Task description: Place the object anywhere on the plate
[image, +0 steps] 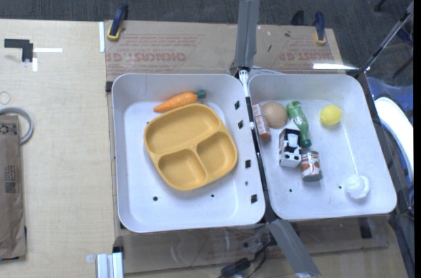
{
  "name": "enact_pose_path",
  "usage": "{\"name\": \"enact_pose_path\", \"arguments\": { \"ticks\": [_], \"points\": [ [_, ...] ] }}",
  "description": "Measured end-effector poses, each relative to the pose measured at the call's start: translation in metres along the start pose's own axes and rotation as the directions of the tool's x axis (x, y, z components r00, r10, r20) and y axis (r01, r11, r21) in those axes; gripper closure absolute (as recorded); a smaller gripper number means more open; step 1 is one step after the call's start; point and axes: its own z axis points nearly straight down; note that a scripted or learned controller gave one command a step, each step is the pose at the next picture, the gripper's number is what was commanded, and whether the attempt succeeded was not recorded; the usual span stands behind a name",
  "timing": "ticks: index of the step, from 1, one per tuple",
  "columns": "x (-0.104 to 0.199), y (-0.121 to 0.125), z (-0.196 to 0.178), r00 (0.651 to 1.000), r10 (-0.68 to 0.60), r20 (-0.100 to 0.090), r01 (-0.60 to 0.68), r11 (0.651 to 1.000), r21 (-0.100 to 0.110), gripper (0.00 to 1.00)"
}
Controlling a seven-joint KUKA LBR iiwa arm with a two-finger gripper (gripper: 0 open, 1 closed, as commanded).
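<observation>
Nearest, the yellow 3-compartment plate (191,146) sits in the left bin (123,165). Just beside its far rim lies the carrot (175,102), off the plate, its long axis running across the bin and its green top pointing right toward the right bin (380,162). How open the gripper is, I cannot tell.

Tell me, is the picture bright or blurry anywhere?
Camera view: even, soft light with faint shadows; the white bins look bright, and there is glare at the right edge; the small things beside the lemon look slightly soft.
</observation>
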Motion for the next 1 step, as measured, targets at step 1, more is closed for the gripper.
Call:
{"name": "enact_pose_path", "arguments": {
  "ticks": [1],
  "points": [
    [-0.0002, 0.0003, -0.0004, 0.991, 0.134, -0.001, -0.134, 0.991, -0.001, 1.00]
  ]
}}
